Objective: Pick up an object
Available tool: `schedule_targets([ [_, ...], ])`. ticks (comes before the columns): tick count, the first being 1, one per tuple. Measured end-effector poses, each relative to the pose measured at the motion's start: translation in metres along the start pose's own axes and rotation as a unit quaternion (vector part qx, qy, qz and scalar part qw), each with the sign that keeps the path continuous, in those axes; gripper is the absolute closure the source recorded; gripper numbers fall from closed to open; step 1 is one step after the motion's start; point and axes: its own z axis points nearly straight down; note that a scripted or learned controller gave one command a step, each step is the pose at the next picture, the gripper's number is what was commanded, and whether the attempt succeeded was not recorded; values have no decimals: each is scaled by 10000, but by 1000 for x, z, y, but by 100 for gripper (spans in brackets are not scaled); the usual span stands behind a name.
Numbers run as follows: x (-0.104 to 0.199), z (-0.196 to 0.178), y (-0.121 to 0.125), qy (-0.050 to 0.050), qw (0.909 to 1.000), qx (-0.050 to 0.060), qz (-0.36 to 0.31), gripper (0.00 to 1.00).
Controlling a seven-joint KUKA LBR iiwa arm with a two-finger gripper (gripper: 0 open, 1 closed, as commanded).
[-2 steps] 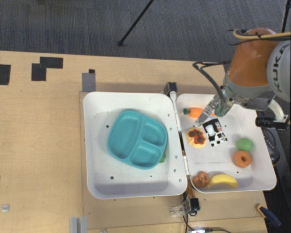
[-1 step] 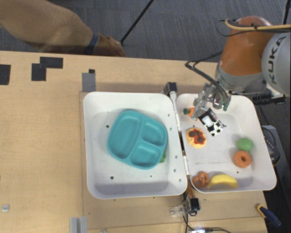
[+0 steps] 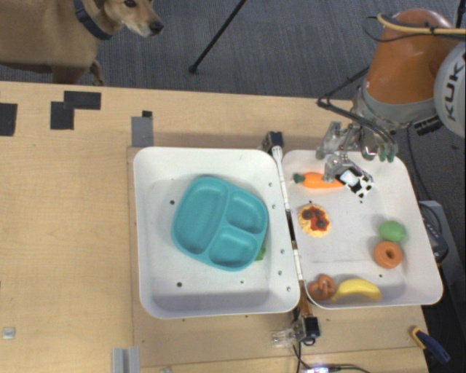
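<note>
My gripper [image 3: 336,159] hangs over the far end of the right bin [image 3: 415,218], just above an orange carrot [image 3: 317,181] and a small black-and-white toy [image 3: 359,183]. Nothing shows as held. Further forward in the same bin lie a pizza-like piece [image 3: 314,220], a green ball [image 3: 392,231], an orange donut [image 3: 388,254], a yellow banana [image 3: 357,289] and a brown pastry [image 3: 322,286].
The left bin [image 3: 156,218] holds a teal divided plate [image 3: 220,222], with a bit of green peeking out under its right edge. A dog [image 3: 109,18] stands beyond the bench at the top left. Cables run behind the arm.
</note>
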Motion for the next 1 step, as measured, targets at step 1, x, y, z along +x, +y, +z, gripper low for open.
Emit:
schedule_targets([
  [1,-6,6,-53,0,9940,2,-1096,100],
])
